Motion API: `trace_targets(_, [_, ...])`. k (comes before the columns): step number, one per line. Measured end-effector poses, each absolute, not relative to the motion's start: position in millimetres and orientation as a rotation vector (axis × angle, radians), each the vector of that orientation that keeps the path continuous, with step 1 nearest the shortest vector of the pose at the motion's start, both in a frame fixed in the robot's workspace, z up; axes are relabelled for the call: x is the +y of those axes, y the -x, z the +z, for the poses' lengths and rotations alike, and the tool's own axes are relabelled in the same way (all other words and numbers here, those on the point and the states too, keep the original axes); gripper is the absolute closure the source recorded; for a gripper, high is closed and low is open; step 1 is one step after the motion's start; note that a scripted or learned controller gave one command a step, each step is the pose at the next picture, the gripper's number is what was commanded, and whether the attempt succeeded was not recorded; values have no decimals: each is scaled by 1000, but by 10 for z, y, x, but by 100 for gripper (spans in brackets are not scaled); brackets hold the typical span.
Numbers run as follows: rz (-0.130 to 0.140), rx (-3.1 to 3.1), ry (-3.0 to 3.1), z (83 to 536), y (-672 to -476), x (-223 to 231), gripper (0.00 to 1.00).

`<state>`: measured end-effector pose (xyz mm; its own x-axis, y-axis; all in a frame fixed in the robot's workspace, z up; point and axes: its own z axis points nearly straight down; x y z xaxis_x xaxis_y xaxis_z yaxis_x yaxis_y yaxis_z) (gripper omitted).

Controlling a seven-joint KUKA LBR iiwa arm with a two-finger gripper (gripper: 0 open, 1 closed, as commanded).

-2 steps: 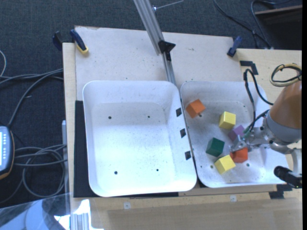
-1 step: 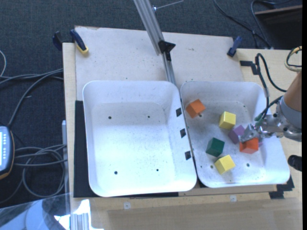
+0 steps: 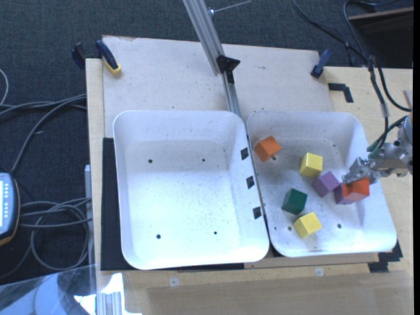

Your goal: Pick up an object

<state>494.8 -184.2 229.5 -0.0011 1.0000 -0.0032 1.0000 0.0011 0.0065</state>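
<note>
Camera view leaves it unclear whether the hand (image 3: 358, 178) grips the red block (image 3: 357, 190)

Two white bins (image 3: 131, 136). The right bin holds an orange block (image 3: 266, 147) at eleven o'clock and two yellow blocks (image 3: 311, 164). Also green (image 3: 294, 201), purple (image 3: 325, 183) and red-orange (image 3: 356, 189) blocks.

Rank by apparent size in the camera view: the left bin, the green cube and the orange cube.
1. left bin, by far the largest.
2. orange cube and green cube: these look alike, so I do not rank them.
</note>
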Motion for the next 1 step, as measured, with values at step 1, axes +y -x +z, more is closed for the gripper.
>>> trace_targets(1, [6,2217,-2213,2939,-4976,-1852,100])
